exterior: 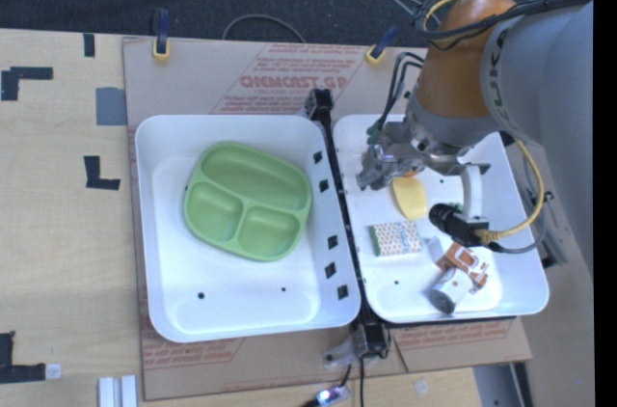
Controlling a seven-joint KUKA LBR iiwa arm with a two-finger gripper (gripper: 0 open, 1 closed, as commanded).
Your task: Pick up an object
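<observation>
Yellow sponge-like block [409, 197] lies in the right bin [521, 294], just beside the robot's hand [379, 166]. Whether the hand is open or closed cannot be told; nothing is visibly gripped. Approach step seems under way; next, centring over the block and descending.

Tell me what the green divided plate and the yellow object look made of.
Green divided plate: probably moulded plastic, matte, with a uniform colour and soft rounded compartment edges. Yellow object: smooth and evenly coloured, perhaps plastic or foam; the material is unclear.
</observation>
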